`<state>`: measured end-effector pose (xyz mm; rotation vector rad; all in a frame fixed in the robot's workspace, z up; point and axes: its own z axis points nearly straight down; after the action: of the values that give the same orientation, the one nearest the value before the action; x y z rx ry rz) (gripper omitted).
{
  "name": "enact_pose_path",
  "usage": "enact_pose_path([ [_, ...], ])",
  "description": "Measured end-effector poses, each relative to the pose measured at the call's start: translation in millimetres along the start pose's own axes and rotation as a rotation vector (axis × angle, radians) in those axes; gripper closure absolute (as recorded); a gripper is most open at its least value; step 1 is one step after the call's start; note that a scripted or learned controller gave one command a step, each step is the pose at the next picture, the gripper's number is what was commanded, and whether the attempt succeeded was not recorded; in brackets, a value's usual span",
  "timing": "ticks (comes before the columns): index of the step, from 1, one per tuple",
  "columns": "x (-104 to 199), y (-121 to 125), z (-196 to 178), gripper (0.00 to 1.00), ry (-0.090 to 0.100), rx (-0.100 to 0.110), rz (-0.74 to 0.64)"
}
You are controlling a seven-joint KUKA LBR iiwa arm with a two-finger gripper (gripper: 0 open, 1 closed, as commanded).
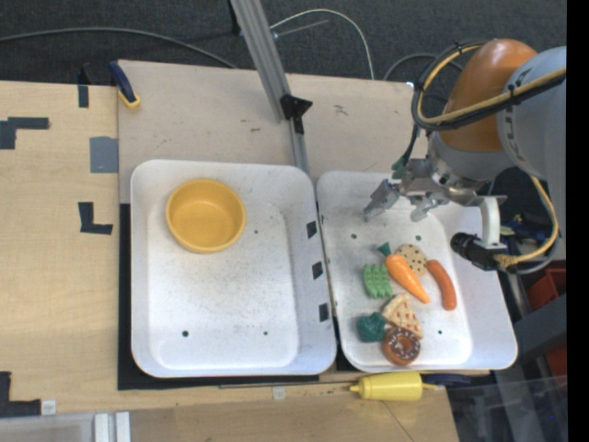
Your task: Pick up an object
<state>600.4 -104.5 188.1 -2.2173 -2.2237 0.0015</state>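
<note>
The metal two-finger pincer [398,201] hangs with its fingers spread wide and nothing between them, above the bare far part of the shallow white right-hand bin [345,247]. The toy food lies clustered nearer the camera in that bin: an orange plastic carrot [407,277] beside a small red sausage [443,284], a green ridged piece [375,280] and a brown doughnut [401,346]. A sound grasp likely means centring over one piece at the cluster's edge, such as the sausage, aligning the fingers across its narrow width, then descending straight so neighbours are not nudged.

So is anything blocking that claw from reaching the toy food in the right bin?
Nothing visible does. The gripper hangs open over bare floor at the far end of the right bin, and the carrot with the other toys lies uncovered just nearer the camera.
</note>
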Motion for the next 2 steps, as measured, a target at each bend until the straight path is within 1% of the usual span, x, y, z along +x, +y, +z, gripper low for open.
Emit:
enact_pose_path([
  [1, -0.1, 0.0, -0.1, 0.0, 0.0, 0.0, 0.0],
  [2, 2.4, 1.5, 64.3, 0.0, -0.001, 0.006, 0.001],
])
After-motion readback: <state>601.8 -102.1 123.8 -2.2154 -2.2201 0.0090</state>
